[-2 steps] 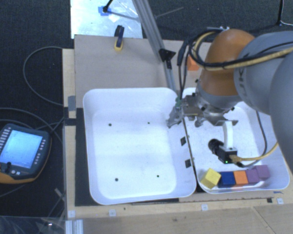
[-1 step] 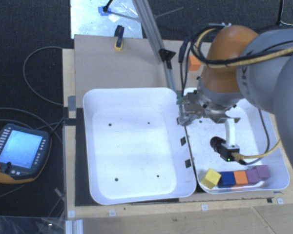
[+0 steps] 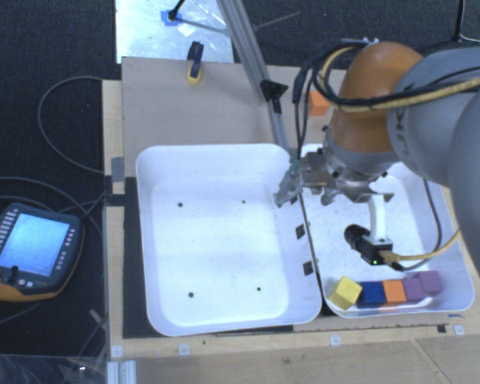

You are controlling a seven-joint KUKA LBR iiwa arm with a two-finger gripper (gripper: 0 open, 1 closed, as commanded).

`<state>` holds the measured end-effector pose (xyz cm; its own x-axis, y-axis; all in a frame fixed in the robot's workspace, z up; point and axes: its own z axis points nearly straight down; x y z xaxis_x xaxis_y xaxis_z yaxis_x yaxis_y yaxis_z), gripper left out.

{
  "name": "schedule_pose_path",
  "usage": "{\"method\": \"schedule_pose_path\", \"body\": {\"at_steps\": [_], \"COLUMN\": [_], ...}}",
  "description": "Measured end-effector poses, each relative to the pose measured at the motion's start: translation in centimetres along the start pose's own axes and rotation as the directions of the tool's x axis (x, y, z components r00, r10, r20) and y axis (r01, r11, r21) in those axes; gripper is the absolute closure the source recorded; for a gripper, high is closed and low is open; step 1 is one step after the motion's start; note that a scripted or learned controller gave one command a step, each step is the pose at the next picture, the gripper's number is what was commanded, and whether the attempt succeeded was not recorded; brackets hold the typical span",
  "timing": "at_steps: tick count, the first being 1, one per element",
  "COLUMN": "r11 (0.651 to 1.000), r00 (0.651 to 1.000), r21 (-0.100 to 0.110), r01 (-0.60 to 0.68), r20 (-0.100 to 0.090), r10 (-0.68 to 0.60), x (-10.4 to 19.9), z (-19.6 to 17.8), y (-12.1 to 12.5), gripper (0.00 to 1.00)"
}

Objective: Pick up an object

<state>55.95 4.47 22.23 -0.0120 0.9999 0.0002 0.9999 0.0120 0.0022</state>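
Gripper (image 3: 290, 190) was sitting right at the divider btw the two bins, up against the left bin's (image 3: 216, 238) right wall. Tbh couldn't tell if it was open or closed, the cam angle's too slanted. The stuff to grab was all in the right bin (image 3: 412, 218), well apart from the gripper, toward the near edge & off to its right in the pic. Yellow cube (image 3: 346, 292) was nearest the gripper, then blue cube (image 3: 374, 294), orange cube (image 3: 394, 291) & purple cubes (image 3: 417, 288), all in a row along the front wall, packed close. Yellow one sat turned a bit vs the rest. On the gripper's other side, the left bin's floor had four small dark dots.
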Motion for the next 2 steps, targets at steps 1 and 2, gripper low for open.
{"method": "schedule_pose_path", "body": {"at_steps": [1, 2], "r11": [1.000, 1.000], "r00": [1.000, 1.000], "r21": [-0.008, 0.002], "r01": [-0.018, -0.019], "r20": [0.005, 0.004], "r10": [0.018, 0.019], "x": [-8.7, -15.2], "z": [-6.1, -5.6], "y": [3.3, -1.6], "gripper": [0.00, 0.00]}}
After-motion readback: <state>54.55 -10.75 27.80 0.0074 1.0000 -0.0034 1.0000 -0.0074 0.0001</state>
